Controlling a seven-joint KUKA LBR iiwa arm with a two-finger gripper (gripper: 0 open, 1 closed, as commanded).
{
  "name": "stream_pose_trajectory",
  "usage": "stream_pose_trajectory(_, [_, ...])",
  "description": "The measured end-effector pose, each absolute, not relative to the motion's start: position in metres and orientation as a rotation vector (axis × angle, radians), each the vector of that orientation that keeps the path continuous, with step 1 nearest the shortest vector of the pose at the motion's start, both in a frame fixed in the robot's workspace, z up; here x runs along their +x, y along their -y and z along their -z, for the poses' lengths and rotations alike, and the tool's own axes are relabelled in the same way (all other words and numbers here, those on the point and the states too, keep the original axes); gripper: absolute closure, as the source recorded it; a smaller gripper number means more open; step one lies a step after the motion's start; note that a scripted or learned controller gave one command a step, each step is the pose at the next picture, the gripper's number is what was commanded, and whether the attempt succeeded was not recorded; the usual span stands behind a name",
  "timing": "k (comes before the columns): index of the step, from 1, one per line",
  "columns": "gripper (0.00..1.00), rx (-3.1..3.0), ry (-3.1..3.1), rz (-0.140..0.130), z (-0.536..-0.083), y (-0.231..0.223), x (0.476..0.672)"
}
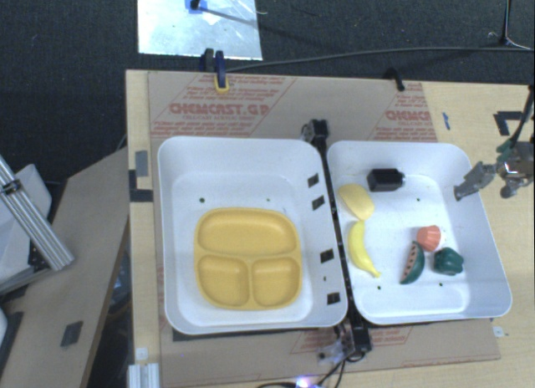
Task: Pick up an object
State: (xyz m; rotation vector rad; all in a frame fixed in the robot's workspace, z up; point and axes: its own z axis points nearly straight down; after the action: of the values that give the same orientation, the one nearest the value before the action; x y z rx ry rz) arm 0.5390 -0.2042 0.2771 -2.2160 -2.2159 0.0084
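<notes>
The right bin (476, 294) holds several small objects. A black block (384, 179) lies near its back wall, with a pale yellow rounded piece (357, 201) just in front of it and a banana (361, 249) below that. An orange-red round toy (428, 237), a watermelon slice (411, 263) and a green toy (448, 261) sit close together on the right side. My gripper (483, 182) hangs over the bin's right rim, well apart from all of them, and nothing shows in it.
The left bin (180, 211) holds a yellow three-compartment plate (248, 258). A black divider (328, 211) with clips runs between the bins. A cable (334, 58) crosses the bench behind them, and a metal rail (33, 219) stands at the far left.
</notes>
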Motion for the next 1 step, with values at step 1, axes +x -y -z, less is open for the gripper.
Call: stream_pose_trajectory(1, [0.0,-2.219,2.227,0.001,-0.2833,0.2034,0.5411])
